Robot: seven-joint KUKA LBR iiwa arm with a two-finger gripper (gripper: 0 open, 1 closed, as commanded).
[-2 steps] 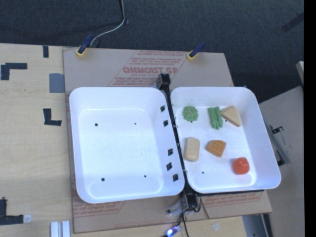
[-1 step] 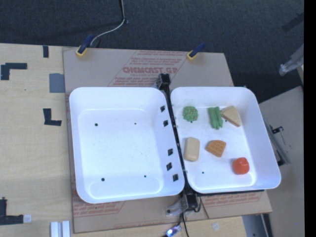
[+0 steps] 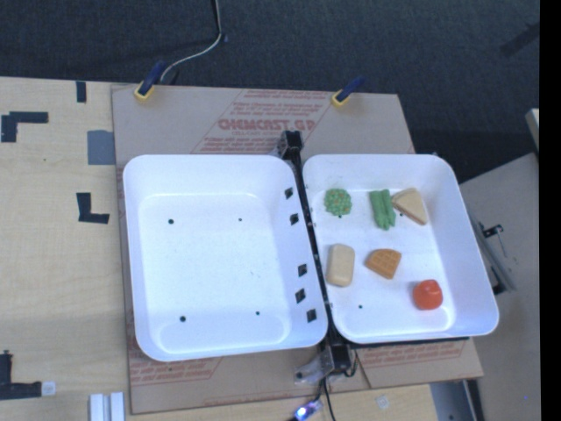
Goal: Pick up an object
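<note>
1. Bins sit side by side on a cardboard sheet [image 3: 263, 123], their inner rims touching along a seam dotted with small black clips [image 3: 302, 271].
2. The left bin [image 3: 133, 175] shows a white floor with four small dark dots.
3. The right bin [image 3: 458, 187] holds six small objects, all apart from one another.
4. Along its far side lie a green bumpy piece [image 3: 337, 203], a green pod [image 3: 382, 209] and a tan wedge [image 3: 410, 206]; the pod and wedge are just beside each other.
5. Nearer the middle lie a beige block [image 3: 341, 264], close to the seam, and an orange piece [image 3: 384, 262] just to its right.
6. A red piece [image 3: 428, 295] lies alone toward the near right corner.
7. Two blue-and-yellow clamps [image 3: 149, 82] pin the far edge of the sheet to the wooden bench [image 3: 53, 253].
8. A pale cable [image 3: 207, 33] runs from the left clamp up across the dark floor.
9. Black tape marks [image 3: 88, 209] dot the bench left of the sheet.
10. Whether the jaws are released or clenched cannot be told.
</note>
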